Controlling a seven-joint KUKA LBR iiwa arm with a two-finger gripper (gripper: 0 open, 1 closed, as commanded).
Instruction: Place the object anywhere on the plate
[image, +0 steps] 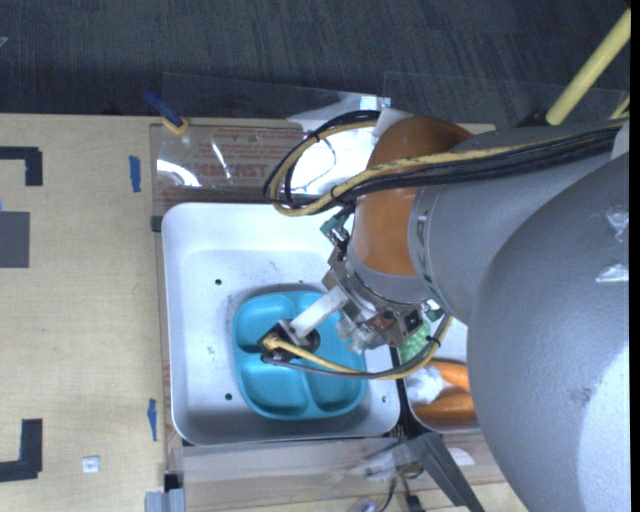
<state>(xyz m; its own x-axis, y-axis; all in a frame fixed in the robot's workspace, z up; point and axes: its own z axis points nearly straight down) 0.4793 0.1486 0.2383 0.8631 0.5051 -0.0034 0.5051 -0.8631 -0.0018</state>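
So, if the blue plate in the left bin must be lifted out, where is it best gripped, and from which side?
Take the blue plate by its raised rim at the view's left, from straight above, astride the edge. It lies flat, so only the rim offers a hold, and the bare floor of the white bin there probably leaves room outside it.

We see one arm (540, 300): big smooth grey links, matte, with a few pale glints on the nearest one. The orange band (385, 225) above the wrist is rounded and glossy. A grey collar (440, 240) sits next to it, with thin dark seams. A cable bundle (480, 155) runs along the top, black cables plus one tan-yellow, and ends in a wide black loop (295, 170) past the band. The gripper (358, 330) is silver-grey metal and blocky, detail too blurred to read. We note a small green part (415, 342) beside it.
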